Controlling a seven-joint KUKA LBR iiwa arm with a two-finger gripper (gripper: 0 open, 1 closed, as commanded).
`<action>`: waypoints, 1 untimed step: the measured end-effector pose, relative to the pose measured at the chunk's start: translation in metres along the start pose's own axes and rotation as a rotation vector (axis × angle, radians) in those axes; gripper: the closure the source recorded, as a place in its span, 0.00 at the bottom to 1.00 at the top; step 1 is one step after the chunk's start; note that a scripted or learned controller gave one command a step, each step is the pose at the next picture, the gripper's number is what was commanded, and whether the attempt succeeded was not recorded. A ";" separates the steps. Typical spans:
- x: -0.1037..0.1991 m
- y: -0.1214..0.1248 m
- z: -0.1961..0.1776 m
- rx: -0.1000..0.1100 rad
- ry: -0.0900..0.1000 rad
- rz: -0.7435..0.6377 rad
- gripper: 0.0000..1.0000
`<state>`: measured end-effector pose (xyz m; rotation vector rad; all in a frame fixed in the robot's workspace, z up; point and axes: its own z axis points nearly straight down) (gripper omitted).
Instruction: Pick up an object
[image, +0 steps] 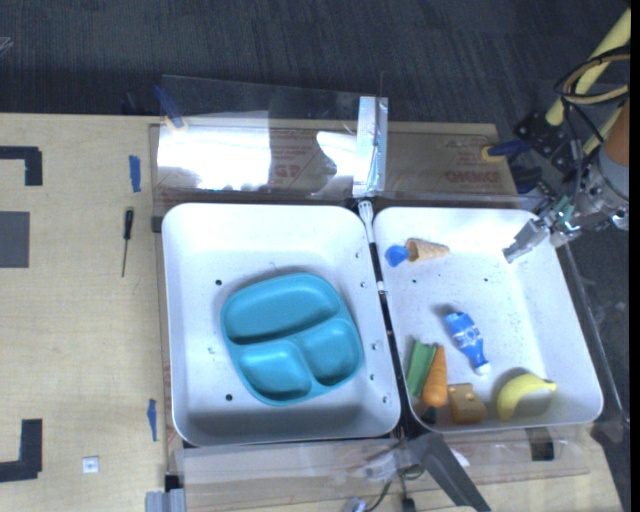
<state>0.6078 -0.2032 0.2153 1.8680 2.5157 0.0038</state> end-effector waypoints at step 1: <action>0.025 0.007 0.127 -0.001 0.000 -0.029 0.00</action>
